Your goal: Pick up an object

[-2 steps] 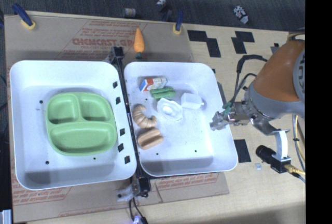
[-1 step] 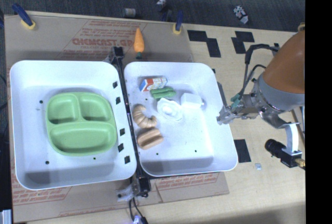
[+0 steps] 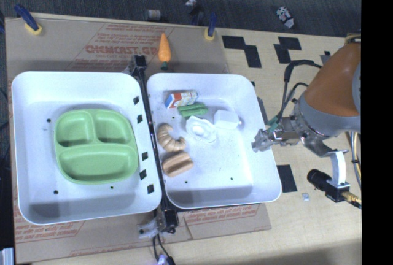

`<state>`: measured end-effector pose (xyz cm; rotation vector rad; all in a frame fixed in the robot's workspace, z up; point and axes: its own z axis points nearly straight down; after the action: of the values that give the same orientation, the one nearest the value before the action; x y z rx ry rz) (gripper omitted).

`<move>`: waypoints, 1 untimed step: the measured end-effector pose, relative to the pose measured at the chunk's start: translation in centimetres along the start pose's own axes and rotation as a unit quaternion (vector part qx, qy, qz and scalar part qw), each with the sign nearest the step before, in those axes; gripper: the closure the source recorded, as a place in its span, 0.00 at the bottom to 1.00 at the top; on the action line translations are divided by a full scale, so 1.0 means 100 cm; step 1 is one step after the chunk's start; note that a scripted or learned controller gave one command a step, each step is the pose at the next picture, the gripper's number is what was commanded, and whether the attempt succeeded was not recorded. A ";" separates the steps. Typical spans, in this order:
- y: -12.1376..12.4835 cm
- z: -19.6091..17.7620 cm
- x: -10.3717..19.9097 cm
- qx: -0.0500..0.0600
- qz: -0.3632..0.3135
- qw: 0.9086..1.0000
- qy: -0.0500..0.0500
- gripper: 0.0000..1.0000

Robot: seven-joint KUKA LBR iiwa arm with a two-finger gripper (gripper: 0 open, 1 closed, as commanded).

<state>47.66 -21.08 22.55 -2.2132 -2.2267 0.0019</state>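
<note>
Arm (image 3: 331, 98): rounded grey casing, broad orange band above the wrist. Black cables are looped beside it. Gripper (image 3: 263, 140): small, metallic grey, mounted on a cluttered silver wrist assembly.

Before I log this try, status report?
Gripper at right bin's right rim. Hot dog, croissant untouched inside. Nothing in the way.

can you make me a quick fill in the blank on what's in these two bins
1. The green divided plate lies in the ____ bin.
2. The orange carrot lies ____ both bins, on the cardboard.
3. The hot dog bun lies in the ____ bin.
4. The pincer hovers at the right bin's ____ rim.

Missing: left; outside; right; right
</note>
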 end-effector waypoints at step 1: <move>0.000 0.008 0.000 0.001 0.000 1.000 0.000 1.00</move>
<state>47.64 -21.08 21.74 -2.2125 -2.2257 0.0030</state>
